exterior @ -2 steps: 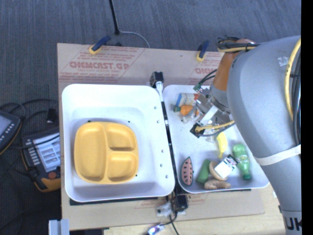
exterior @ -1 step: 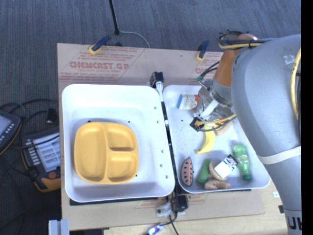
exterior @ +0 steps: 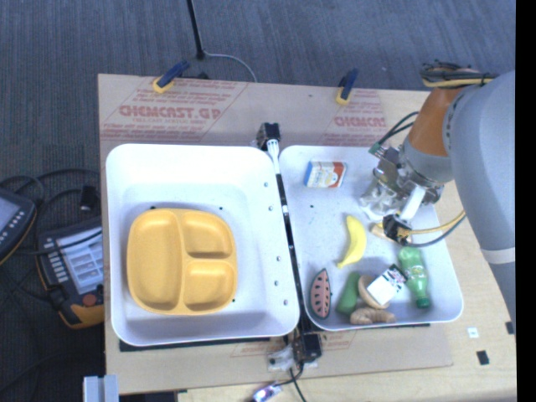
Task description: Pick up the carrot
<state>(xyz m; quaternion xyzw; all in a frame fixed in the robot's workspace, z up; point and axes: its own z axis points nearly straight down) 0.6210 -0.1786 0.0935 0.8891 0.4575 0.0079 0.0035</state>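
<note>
My tool [exterior: 392, 201] hangs over the far right part of the right bin [exterior: 293, 224]. I cannot tell whether it is spread or pressed together. I cannot pick out the carrot with certainty among the things there, nor which way it points. Nearer the camera than the tool lie a smooth curved banana [exterior: 354, 239], a glossy green bottle [exterior: 414, 276], a flat watermelon slice [exterior: 320, 293] and a knobbly tan lump [exterior: 371, 315].
</note>
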